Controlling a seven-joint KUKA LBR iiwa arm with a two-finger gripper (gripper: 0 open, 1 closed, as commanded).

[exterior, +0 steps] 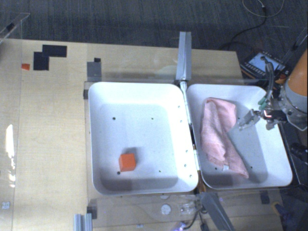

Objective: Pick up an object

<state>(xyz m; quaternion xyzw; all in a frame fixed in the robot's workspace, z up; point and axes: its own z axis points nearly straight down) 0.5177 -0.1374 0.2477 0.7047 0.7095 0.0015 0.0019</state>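
Note:
A crumpled pink cloth [219, 136] lies along the left side of the right bin [276, 174]. A small orange cube [127, 162] sits near the front of the left bin [96, 129]. My gripper [258, 121] hangs over the right part of the right bin, just right of the cloth's upper end. Its fingers [246, 120] are spread open with nothing between them. The cube is far to the gripper's left, across the divider.
A metal bar [184, 57] stands behind the seam between the bins. Black blocks [47, 56] and a small orange tag [25, 67] lie on the bench at the far left. Cables and a device [262, 64] sit behind the right bin.

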